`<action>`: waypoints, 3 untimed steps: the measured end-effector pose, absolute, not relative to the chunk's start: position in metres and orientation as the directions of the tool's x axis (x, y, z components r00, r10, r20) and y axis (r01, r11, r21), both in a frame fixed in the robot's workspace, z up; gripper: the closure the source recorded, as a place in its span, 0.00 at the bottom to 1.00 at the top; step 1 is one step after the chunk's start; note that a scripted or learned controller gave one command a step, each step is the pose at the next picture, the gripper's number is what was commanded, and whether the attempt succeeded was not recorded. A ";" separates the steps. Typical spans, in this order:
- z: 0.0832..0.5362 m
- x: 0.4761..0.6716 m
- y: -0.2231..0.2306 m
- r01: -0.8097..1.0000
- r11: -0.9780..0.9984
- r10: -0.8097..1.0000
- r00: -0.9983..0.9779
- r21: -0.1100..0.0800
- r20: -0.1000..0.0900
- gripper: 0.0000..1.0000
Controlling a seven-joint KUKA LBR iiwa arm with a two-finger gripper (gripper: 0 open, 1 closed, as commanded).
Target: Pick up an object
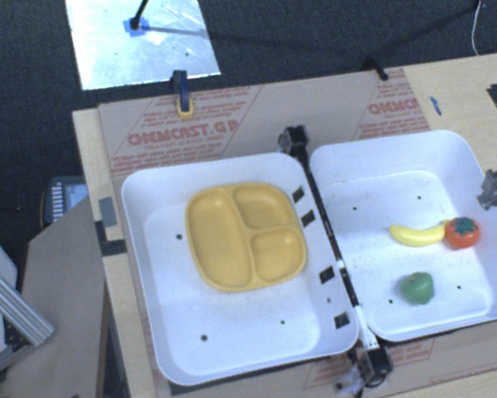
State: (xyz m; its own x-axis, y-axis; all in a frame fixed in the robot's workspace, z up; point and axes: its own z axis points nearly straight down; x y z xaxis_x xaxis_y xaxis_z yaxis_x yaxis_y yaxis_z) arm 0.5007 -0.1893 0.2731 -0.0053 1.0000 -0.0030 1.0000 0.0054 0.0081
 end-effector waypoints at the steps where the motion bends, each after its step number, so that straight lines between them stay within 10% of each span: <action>1: 0.275 0.510 -0.143 1.000 0.009 1.000 -0.009 0.004 0.000 1.00; 3: 0.248 0.516 -0.037 1.000 0.009 1.000 -0.009 0.002 0.001 1.00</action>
State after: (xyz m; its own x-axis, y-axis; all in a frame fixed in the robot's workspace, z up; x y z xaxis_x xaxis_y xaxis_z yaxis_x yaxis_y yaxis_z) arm 0.5156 -0.0372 0.2476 -0.0090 1.0000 0.0012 1.0000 0.0090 0.0017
